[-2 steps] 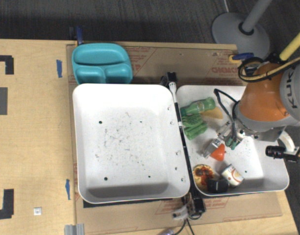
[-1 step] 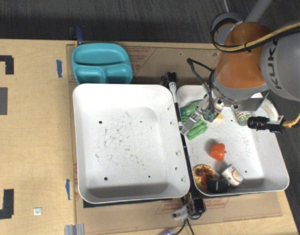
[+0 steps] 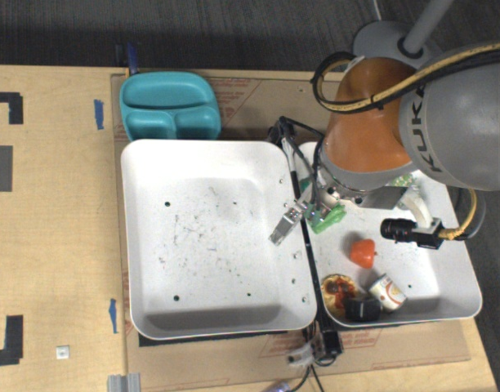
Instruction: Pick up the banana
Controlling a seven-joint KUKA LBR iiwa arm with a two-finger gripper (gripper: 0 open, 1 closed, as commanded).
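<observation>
- White plastic comes first: the scuffed left bin [image 3: 152, 178] and the right bin [image 3: 472, 296] sit side by side, and every loose thing lies in the right one. Judged from that, your pick is not yet done.
- The grey and orange arm [image 3: 372, 121] hangs over the far left part of the right bin.
- The gripper [image 3: 287, 223] sits at the wall the two bins share, leaning toward the left bin. You cannot tell from this view whether it is apart or together. Nothing shows held in it, though a green thing [image 3: 328, 218] lies just beside it.
- The banana [image 3: 338, 287], as best you can judge, is the mottled yellow-brown piece at the right bin's near edge. It touches a black thing [image 3: 363, 309] and lies near a small can [image 3: 389, 292].
- What is left is reaching it, closing on it and lifting it.
</observation>
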